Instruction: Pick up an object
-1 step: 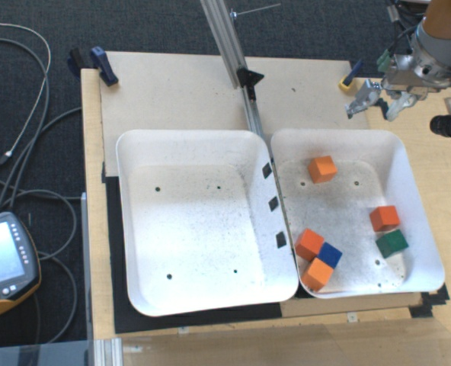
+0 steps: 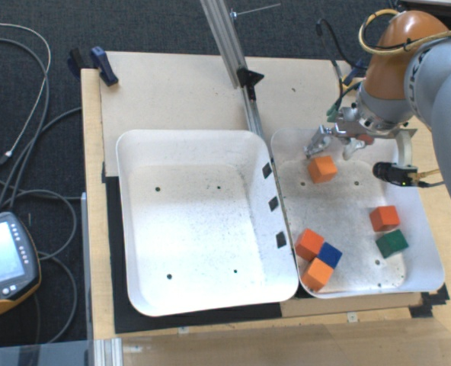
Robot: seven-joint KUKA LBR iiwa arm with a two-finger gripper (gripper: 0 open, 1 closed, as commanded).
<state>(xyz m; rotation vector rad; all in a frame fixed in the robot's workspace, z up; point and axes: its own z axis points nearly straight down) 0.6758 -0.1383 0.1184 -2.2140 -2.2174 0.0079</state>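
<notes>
Looking down on the pale wooden surface (image 2: 180,90), you see two shallow white plastic bins side by side: the left bin (image 2: 134,158) and the right bin (image 2: 431,269). The grey arm with its orange band (image 2: 408,40) comes in from three o'clock and bends down over the far end of the right bin. Its claw (image 2: 334,145) hangs at about twelve o'clock in that bin, with the metal fingers (image 2: 315,142) spread apart and nothing between them.

Just below the claw, toward six o'clock, lies a small orange cube (image 2: 322,168) on the bin floor; you may read it as touching the fingertips, but the slant of the view leaves that unsure, and it looks a little apart.

At four o'clock in the right bin sits a red-orange block (image 2: 384,218) with a dark green block (image 2: 392,243) just beside it at six o'clock. At seven o'clock, near the bin's left wall, three blocks cluster together: an orange block (image 2: 310,243), a blue cube (image 2: 330,255) touching it, and another orange block (image 2: 318,272) at the near edge.

A blue clamp (image 2: 103,65) grips the surface at its ten o'clock corner.
</notes>
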